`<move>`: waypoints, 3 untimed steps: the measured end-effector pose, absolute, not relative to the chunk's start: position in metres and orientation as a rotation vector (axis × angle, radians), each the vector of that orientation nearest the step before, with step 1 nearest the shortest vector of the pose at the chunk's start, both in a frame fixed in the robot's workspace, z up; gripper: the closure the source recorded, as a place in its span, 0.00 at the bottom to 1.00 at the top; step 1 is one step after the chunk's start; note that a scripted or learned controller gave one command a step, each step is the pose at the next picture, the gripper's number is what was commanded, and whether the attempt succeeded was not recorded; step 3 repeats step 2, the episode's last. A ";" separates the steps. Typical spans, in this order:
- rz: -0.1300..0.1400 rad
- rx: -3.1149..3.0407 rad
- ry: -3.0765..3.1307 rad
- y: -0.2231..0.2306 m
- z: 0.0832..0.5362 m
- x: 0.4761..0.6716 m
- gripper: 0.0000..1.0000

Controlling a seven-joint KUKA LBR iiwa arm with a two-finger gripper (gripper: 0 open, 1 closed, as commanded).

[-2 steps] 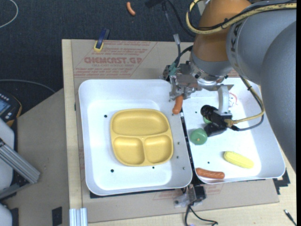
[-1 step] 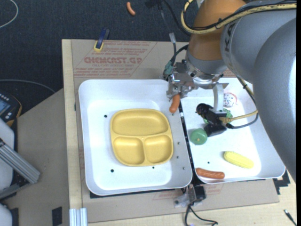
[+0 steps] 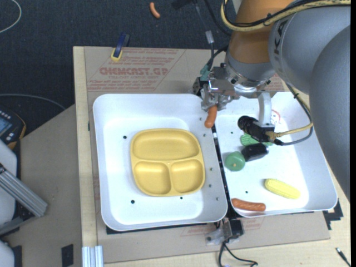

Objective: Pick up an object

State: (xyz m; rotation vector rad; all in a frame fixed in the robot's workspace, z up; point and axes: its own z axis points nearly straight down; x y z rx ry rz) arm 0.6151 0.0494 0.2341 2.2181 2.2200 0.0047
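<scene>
You are looking down at a slant on a bench [image 3: 139, 65] that carries two shallow white bins side by side. On the bench's far edge, toward its left corner, lies a small blue and yellow object [image 3: 119, 47]; printed red lettering runs across the bare board beside it.

The left bin [image 3: 108, 166] holds a yellow divided plate [image 3: 167, 161] with one long compartment on its far side and two smaller ones on its near side. The plate sits near the middle of that bin, well apart from its walls.

At the far end of the wall shared by the two bins, the gripper [image 3: 213, 105] hangs from the grey arm [image 3: 311, 43], below the orange band [image 3: 257, 21]. A small orange sausage-shaped piece [image 3: 210, 117] hangs between its fingers, tilted nearly upright, just above the shared wall; the fingers are closed on it.

In the right bin [image 3: 317, 171], a round green piece [image 3: 235, 161] lies near the shared wall. Just beyond it sit a dark object [image 3: 254, 152] and another green piece [image 3: 248, 139], close together; what they are you cannot tell. A red sausage [image 3: 248, 206] lies along the near edge. A yellow corn cob [image 3: 282, 188] lies near the bin's near right corner.
</scene>
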 end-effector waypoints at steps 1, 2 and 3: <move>-0.003 2.223 2.221 0.044 0.226 0.615 1.00; 0.002 2.218 2.220 0.050 0.228 0.620 1.00; 0.002 2.218 2.220 0.050 0.228 0.620 1.00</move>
